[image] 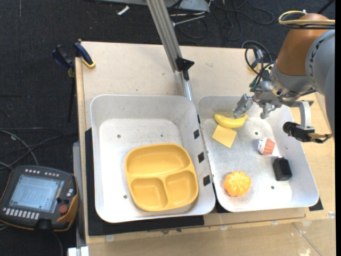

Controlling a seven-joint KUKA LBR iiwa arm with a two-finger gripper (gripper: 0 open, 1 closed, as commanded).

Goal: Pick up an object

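Nearest the camera, a teach pendant (36, 197) lies on the floor left of the bench, its lower edge cut off. On the bench, the left bin (106, 116) holds a yellow three-compartment tray (161, 176). The right bin (298, 185) carries the loose items. An orange pumpkin-shaped toy (237, 183) sits nearest the front rim. A small black block (282, 168) lies to the right of the pumpkin, and beyond it a small red-and-white object (266, 146), too small to identify. A flat yellow wedge, like a cheese slice (224, 136), lies further back. The banana (230, 120) rests just behind the wedge, touching or almost touching it. The gripper (254, 105) hangs over the bin's far part, just right of the banana's tip. Its two fingers are spread apart with nothing between them. One finger (242, 106) is close by the banana's end; whether it touches cannot be told. The arm's grey and orange body (301, 52) is cut off at the right edge. A metal pole (166, 28) rises behind the bins.
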